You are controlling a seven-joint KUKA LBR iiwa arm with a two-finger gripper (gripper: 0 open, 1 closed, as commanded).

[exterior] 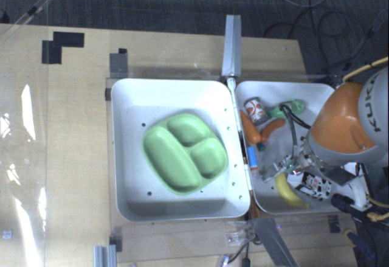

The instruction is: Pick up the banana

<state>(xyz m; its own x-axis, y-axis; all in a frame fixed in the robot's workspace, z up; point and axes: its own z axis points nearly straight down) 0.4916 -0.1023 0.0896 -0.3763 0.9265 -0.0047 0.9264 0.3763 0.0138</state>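
Pale wooden counter (pixel 61 156) carrying two shallow white bins with rounded corners. Left bin (pixel 130 199): smooth, holding a glossy green three-compartment tray (pixel 184 151). Right bin (pixel 267 204): beside the left bin, holding mixed objects under the grey arm (pixel 346 120) with its orange band. Banana (pixel 287 190): yellow, curved, smooth-skinned, lying near the front edge of the right bin, right of the divider between the bins. Gripper (pixel 296 168): directly above the banana's upper end; whether it is open or closed on anything cannot be told.
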